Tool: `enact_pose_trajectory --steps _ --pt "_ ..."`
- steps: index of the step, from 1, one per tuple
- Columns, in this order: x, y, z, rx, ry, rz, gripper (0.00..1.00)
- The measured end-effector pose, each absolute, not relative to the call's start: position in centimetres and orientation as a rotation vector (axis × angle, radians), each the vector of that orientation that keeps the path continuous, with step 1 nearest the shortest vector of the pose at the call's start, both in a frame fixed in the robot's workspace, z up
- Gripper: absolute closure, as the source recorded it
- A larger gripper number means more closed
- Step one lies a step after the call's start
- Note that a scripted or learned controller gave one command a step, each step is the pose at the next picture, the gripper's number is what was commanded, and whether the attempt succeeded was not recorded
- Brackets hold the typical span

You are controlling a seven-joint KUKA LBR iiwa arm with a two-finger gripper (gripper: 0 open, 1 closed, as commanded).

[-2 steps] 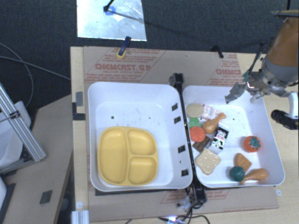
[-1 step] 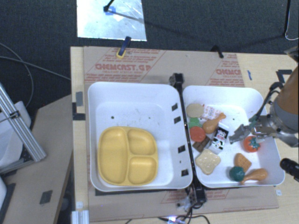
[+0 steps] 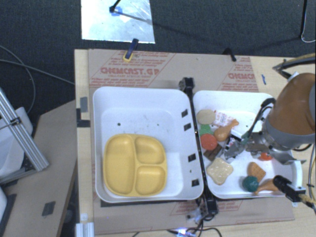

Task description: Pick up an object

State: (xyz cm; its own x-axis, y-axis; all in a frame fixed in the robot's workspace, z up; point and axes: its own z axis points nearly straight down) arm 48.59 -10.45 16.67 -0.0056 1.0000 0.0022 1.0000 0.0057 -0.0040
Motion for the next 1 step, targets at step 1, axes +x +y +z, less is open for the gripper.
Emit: enact_pose_trajectory --steps 1 --pt "49.54 -8.34 8.13 -2.218 -2.228 -0.001 0.0"
